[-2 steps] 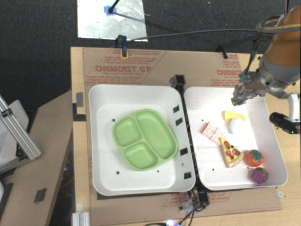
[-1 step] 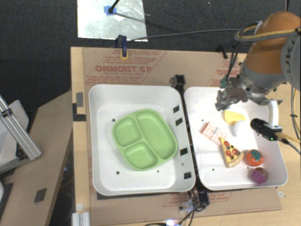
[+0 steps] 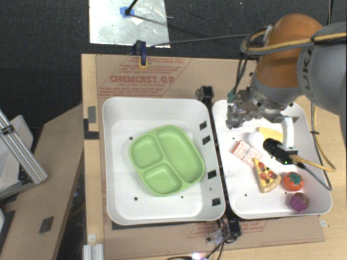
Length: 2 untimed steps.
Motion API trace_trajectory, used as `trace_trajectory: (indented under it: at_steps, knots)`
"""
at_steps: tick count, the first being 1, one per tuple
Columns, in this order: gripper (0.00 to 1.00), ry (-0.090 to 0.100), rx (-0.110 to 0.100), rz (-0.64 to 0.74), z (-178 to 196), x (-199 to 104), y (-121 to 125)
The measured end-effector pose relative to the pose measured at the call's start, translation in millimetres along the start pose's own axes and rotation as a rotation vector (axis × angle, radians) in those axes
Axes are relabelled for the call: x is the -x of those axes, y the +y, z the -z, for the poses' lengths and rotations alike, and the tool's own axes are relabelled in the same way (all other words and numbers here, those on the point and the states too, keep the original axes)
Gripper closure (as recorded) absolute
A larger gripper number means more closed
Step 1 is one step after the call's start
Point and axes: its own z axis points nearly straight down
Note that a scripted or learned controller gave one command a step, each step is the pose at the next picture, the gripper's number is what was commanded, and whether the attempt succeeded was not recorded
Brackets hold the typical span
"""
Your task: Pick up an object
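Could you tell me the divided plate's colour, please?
The divided plate is light green, in the camera view.

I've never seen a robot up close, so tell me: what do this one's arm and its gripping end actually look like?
The arm has a smooth, rounded grey casing, with a bulbous orange band above the wrist. A yellowish cable loops across that orange part, and thin dark wires run down to the gripper, a compact, boxy piece of dull grey metal.

A red-and-white packet, a toy pizza slice, a red tomato and a purple lump are lying close together in the right bin, and a green divided plate is sitting in the left bin.
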Motion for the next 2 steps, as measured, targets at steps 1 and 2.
trace_trajectory:
  at_steps: [1,2]
  knots:
    - [1.00,-0.001,0.000,-0.001,-13.6,-49.0,-8.5]
    - [1.00,0.000,-0.001,-0.001,-21.2,-104.2,-25.0]
